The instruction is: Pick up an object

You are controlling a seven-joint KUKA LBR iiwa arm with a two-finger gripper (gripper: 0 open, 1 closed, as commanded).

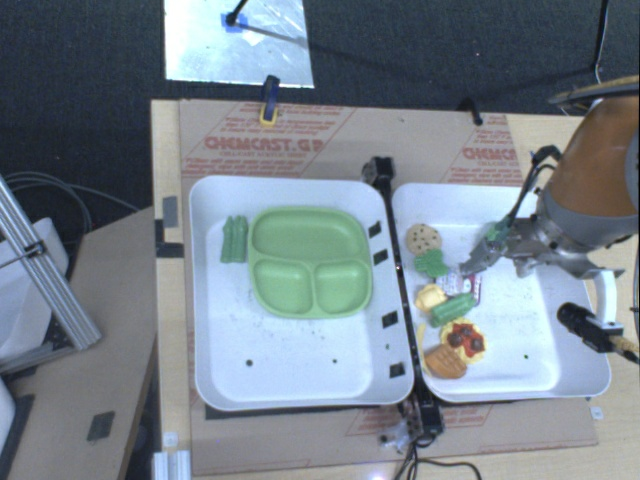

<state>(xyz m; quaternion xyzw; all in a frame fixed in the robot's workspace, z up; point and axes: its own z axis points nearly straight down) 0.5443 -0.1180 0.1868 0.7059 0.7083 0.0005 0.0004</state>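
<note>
The right bin (535, 363) holds toy food along its left side. There is a chocolate-chip cookie (423, 237), a green leafy piece (432, 264), a small yellow piece (430, 297), a green pickle (452, 308), a pizza slice (464, 339) and a brown bun (445, 361). A silver and red packet (463, 286) lies between them. My gripper (472, 264) reaches in from the right. It hangs low, just above the packet and right of the leafy piece. The view shows nothing held in it.
The left bin (300, 388) carries a green divided plate (308, 261) and a bunch of green beans (234, 239) at its left. A black divider (398, 288) runs between the bins. The arm's grey body (590, 228) covers the right bin's far right side.
</note>
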